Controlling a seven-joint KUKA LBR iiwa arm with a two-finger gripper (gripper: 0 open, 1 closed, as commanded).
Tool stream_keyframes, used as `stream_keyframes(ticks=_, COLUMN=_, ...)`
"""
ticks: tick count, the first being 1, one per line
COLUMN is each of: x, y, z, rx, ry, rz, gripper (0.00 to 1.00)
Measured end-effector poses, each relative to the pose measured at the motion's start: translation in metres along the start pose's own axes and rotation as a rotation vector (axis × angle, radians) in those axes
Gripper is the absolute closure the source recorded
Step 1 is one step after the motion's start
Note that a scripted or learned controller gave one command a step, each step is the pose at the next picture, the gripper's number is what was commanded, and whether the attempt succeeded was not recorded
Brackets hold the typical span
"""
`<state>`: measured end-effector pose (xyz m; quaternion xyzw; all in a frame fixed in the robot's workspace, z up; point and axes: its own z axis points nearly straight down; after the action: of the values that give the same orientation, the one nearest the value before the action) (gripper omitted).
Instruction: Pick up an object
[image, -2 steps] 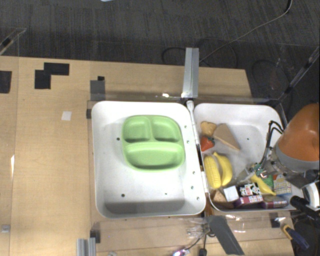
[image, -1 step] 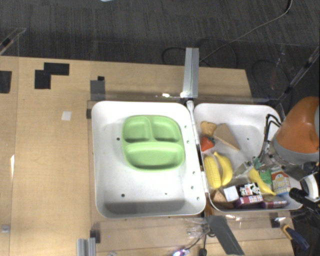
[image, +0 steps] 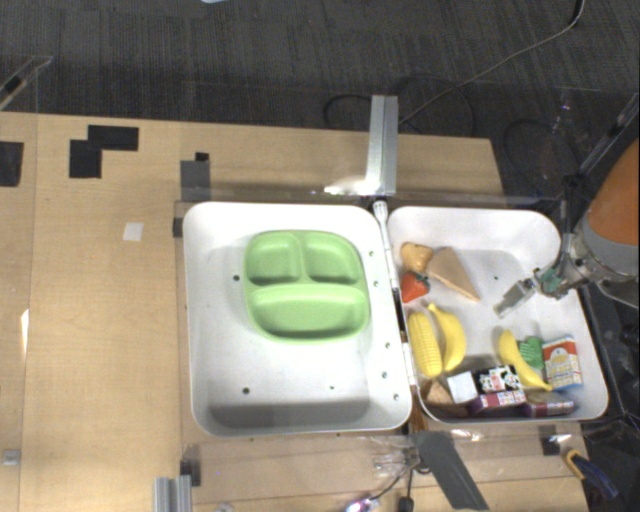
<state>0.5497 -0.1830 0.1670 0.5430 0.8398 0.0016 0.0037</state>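
Observation:
The right bin (image: 520, 225) holds several toy foods. A tan wedge (image: 455, 273) lies near its back left, with a red piece (image: 413, 288) and a small tan piece (image: 415, 257) beside it. A corn cob (image: 424, 341) and a banana (image: 453, 336) lie side by side at the left. A second banana (image: 520, 360), a green piece (image: 530, 349) and a small carton (image: 563, 362) sit at the front right. My gripper (image: 520, 294) hangs over bare bin floor, between the wedge and the second banana, touching none of them.
A green divided plate (image: 305, 283) rests in the left bin (image: 215, 330). Along the right bin's front edge lie a white cube (image: 460, 386), a black-and-white box (image: 497, 380) and a purple stick (image: 525, 404). A metal post (image: 383, 145) stands behind the bins.

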Motion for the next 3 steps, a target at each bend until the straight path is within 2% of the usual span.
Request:
stream_keyframes(ticks=1, x=0.065, y=-0.033, z=0.075, rx=-0.008, ry=-0.007, rz=-0.093, gripper=0.0)
stream_keyframes(ticks=2, x=0.074, y=-0.034, z=0.059, rx=0.0, ry=0.001, rz=0.028, gripper=0.0)
stream_keyframes(ticks=3, x=0.06, y=0.049, z=0.076, rx=-0.008, ry=-0.002, rz=0.242, gripper=0.0)
